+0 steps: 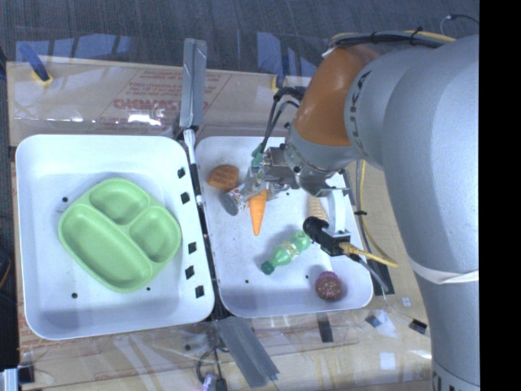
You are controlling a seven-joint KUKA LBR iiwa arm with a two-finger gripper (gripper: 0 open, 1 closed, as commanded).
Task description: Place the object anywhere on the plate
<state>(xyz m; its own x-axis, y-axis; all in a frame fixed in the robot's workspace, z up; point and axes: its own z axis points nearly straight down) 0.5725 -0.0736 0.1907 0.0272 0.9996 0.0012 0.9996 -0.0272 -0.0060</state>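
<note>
two white bins (49,316) – one green plate (120,233), one carrot (257,210)

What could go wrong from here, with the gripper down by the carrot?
1. The gripper sits at the carrot's wide end, with the brown bread-like piece close beside it; a close could nudge either or catch the wrong one.
2. The tapered carrot may slip out on lifting.
3. The green plate lies in the other bin, so the carry must clear the raised divider between them.
</note>
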